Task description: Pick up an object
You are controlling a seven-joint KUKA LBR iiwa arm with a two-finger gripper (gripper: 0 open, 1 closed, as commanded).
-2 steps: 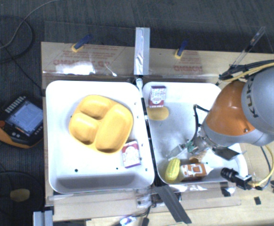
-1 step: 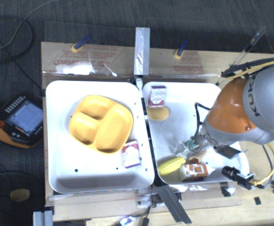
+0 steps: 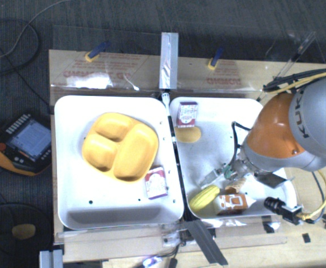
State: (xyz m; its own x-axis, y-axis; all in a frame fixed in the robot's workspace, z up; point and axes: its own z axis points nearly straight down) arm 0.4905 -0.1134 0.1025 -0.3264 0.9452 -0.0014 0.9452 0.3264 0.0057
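Observation:
My gripper hangs low in the right bin, below the orange wrist band. Just under it lie a yellow corn-like piece and a brown packet with a white label, both near the bin's front wall. The gripper sits just above and between them, and I cannot tell whether it touches either. A small red and white carton stands at the back of this bin, with a tan round piece just in front of it.
The left bin holds a big yellow lumpy object and another small red and white carton by the divider. A handheld pendant lies on the floor to the left. Cables run at the right, by the arm.

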